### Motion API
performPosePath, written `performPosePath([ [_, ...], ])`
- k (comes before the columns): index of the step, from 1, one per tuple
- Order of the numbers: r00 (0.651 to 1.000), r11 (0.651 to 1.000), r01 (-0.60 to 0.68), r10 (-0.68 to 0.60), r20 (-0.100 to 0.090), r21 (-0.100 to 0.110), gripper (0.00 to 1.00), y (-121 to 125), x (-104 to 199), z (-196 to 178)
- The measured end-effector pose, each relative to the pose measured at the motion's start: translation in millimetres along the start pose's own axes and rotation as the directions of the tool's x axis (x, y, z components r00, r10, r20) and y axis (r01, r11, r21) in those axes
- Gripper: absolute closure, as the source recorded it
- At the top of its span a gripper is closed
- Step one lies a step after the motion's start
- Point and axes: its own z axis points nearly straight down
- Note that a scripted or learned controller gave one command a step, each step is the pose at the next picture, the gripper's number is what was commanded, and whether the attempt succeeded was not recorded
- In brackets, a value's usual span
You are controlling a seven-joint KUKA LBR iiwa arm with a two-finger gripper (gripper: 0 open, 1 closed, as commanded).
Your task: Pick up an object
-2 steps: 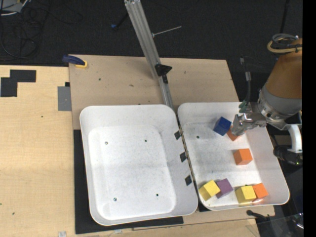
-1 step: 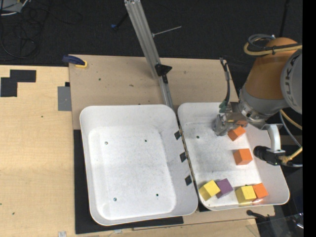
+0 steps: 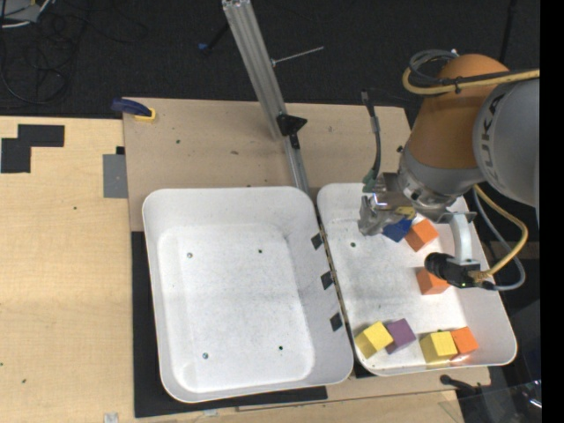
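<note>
Gripper (image 3: 377, 213) sits low over the upper part of the right bin (image 3: 352, 271); from my seat I cannot tell its state. A blue block (image 3: 398, 230) lies just right of it, touching an orange block (image 3: 423, 234). Another orange block (image 3: 431, 281) rests lower right, partly behind a black fitting with a yellow cable (image 3: 449, 269). Along the bin's lower edge I see a yellow block (image 3: 374, 337) touching a purple block (image 3: 401, 332), then a second yellow block (image 3: 438, 346) against an orange one (image 3: 463, 340). Left bin (image 3: 167, 210) adjoins at frame centre. A metal rail (image 3: 262, 69) slants from top centre toward the bins. On the arm (image 3: 493, 139) at the right I read "KU", the rest cut off.
</note>
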Motion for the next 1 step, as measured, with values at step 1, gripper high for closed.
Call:
performPosePath([
  [1,1.0,1.0,-0.001,0.001,0.0,0.004,1.0,-6.0,47.8,5.0],
])
